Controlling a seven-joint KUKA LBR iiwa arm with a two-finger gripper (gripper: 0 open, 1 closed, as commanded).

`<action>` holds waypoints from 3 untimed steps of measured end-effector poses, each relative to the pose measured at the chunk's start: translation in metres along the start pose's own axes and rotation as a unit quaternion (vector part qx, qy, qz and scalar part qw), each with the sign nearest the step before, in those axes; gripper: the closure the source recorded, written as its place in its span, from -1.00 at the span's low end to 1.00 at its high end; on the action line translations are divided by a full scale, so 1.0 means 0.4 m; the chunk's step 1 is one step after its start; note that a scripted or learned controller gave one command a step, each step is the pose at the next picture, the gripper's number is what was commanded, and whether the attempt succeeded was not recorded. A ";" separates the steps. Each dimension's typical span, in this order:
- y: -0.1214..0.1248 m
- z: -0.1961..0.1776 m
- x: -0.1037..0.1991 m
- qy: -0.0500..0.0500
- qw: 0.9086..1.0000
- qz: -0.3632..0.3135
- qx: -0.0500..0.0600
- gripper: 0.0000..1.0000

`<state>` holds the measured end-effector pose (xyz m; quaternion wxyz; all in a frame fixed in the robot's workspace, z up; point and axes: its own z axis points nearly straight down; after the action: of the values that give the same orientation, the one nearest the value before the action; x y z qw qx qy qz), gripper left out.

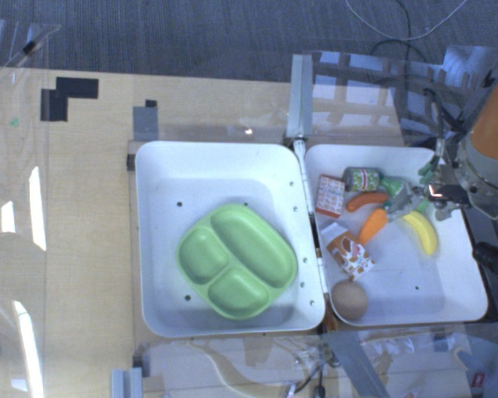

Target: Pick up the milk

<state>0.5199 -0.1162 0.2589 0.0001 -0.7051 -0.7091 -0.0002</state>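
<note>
Against the right bin's [473, 305] left wall stands the milk [329, 196], a small red-and-white carton. Beside it lie a sausage [366, 201], carrot [372, 225] and banana [423, 231]. Whether the jaws [408, 197] are apart is unclear.

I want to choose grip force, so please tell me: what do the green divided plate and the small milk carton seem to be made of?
The green divided plate looks like moulded plastic with a smooth, fairly matte finish: uniform colour, rounded compartment edges. The milk carton looks like printed cardboard or a plastic toy copy; its flat faces carry red and white print, but the view is too small to decide.
</note>
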 end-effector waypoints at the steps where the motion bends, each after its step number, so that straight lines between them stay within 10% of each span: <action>1: 0.089 0.329 0.038 0.000 1.000 0.005 -0.008 -1.00; 2: 0.061 0.366 0.064 -0.002 1.000 -0.003 -0.024 -1.00; 3: 0.025 0.368 0.064 -0.011 0.986 -0.160 -0.038 -1.00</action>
<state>0.5300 -0.0904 0.1116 -0.0345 -0.5819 -0.8123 -0.0194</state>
